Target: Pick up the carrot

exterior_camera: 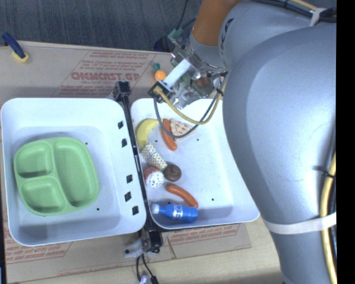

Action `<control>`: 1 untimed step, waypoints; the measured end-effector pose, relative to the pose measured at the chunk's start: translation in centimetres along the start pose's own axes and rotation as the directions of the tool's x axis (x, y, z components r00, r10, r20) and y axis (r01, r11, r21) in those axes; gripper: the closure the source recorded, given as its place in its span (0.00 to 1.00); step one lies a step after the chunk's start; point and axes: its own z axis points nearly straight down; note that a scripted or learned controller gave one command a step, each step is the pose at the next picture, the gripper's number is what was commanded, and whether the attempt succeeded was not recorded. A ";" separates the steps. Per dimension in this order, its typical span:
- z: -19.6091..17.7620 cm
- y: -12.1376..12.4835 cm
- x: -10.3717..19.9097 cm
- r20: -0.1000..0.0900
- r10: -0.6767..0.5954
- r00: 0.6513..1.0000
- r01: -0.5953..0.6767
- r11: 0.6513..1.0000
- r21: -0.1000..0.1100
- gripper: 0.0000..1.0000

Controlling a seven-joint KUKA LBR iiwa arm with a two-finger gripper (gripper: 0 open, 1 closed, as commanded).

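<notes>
Lying in the right bin, near its far end: a carrot, smooth, orange, tapered, long axis running from far to near, slightly slanted, just beside a curved yellow banana. Hovering above the bin's far rim: the gripper, metal and cable-draped; whether spread or pressed together, impossible to tell. Sitting in the left bin: a glossy green tray with three rounded compartments. Resting at the near end: a blue bottle and a sausage.
</notes>
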 end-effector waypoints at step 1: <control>-1.0 -4.8 -3.0 0.002 0.311 0.950 -0.311 0.950 0.001 1.00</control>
